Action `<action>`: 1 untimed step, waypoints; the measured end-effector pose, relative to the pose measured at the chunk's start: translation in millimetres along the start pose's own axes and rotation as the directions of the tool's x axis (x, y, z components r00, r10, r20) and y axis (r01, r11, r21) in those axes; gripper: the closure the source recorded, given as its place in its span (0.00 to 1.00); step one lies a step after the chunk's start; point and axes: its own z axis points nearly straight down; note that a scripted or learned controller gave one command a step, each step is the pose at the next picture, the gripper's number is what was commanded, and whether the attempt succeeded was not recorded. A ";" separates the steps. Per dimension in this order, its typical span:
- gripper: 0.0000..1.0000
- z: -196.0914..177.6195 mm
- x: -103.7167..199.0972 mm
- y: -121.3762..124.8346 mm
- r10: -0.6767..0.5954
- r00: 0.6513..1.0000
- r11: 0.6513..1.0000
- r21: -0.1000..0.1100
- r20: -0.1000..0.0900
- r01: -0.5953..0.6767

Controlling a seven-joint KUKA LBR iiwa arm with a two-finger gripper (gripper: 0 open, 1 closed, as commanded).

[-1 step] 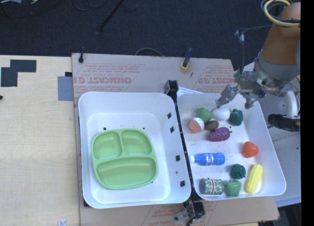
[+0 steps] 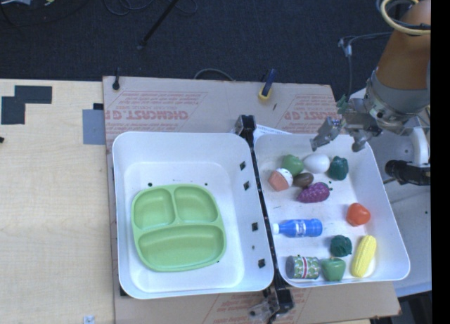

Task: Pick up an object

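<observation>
Although the task names no particular object, the likeliest candidates sit in the right bin [image 2: 394,245], in the right half of the frame, where a scatter of small toy foods lies. The tool [image 2: 342,134] hangs over the upper edge of that bin, its two fingers spread apart with nothing between them. Nearest below it are a white egg-shaped piece [image 2: 316,163], a dark green pepper-like piece [image 2: 338,168] just to its right, and a lighter green piece [image 2: 292,164] to its left. Further down lie a purple grape bunch [image 2: 313,192], a red tomato-like piece [image 2: 358,214], a small blue bottle [image 2: 299,228], a yellow corn cob [image 2: 363,255] and a small can [image 2: 303,267] in the lower right.

These look like hollow plastic toys, so I judge them light, stiff and fairly slick, apt to roll or squirt out from a pinch placed off centre. The white piece should be taken across its narrow middle; the bottle and the corn cob offer straighter sides and would be taken across their width.

The left bin [image 2: 126,175] holds a light green divided plate [image 2: 179,228]. On the cardboard sheet [image 2: 176,108] beneath the bins, red print reads upside down; it is too blurred to read with certainty. The can's label is too small to read.
</observation>
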 end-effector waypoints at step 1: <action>0.00 57.4 -8.3 0.7 0.000 1.000 1.000 0.005 -0.001 0.000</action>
